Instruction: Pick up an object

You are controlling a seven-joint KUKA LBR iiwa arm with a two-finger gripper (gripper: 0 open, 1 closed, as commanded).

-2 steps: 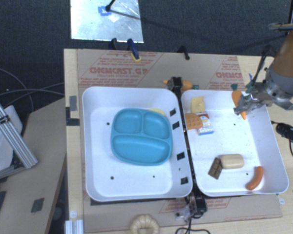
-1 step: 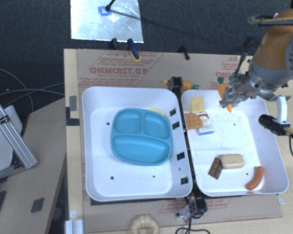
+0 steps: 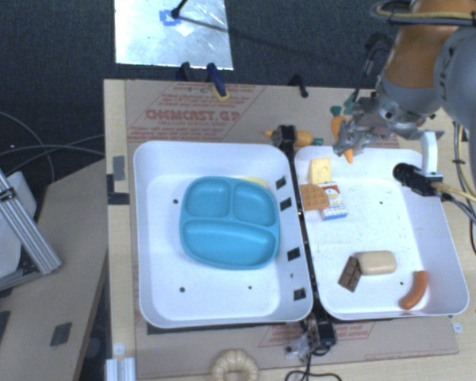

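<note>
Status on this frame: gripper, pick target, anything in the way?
Gripper above right bin's far edge, carrot at fingertips. Grasp unconfirmed. Cheese just below.

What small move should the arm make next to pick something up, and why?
Probably lower the pincer a little toward the yellow cheese wedge. The pincer hangs above the far edge of the right bin, and that wedge is the closest item, just left of and nearer than it. The sausage and the beige block lie at the bin's near side.

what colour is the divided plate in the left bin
Light blue; the divided plate shows plainly in the camera view, lying in the left bin.
</note>
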